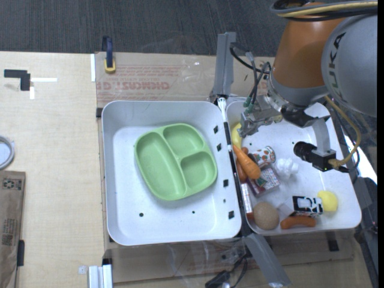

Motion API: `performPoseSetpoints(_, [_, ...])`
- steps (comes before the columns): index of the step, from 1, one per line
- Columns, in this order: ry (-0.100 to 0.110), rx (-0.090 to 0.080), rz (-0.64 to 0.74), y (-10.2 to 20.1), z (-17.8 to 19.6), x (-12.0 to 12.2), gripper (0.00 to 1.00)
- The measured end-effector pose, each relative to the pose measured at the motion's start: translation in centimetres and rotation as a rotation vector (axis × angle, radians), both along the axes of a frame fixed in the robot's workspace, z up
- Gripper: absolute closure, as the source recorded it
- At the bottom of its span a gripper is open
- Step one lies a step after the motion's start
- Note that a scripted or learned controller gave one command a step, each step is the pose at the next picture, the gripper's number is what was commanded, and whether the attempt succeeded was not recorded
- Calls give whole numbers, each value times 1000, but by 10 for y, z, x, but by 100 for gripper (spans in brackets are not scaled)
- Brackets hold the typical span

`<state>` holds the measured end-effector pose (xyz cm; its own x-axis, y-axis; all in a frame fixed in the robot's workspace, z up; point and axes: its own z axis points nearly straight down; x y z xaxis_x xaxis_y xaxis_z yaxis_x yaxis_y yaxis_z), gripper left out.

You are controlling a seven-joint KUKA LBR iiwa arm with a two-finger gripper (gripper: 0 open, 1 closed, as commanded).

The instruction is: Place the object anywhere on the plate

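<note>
jaws (257, 120), state unclear, above right bin (348, 218) holding two carrots (247, 162); one green plate (175, 159) left.

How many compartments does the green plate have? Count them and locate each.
3. The green plate in the left bin has one long compartment along its left side, one at the upper right, one at the lower right. None looks hidden.

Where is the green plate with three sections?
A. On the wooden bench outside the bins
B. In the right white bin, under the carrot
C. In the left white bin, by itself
C: the green three-section plastic plate lies alone in the left shallow white bin.
</note>
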<state>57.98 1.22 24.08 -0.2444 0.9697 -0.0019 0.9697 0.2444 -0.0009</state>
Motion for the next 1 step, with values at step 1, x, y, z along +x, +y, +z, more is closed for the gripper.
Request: performPoseSetpoints(1, [-1, 0, -121, -39, 75, 79, 100])
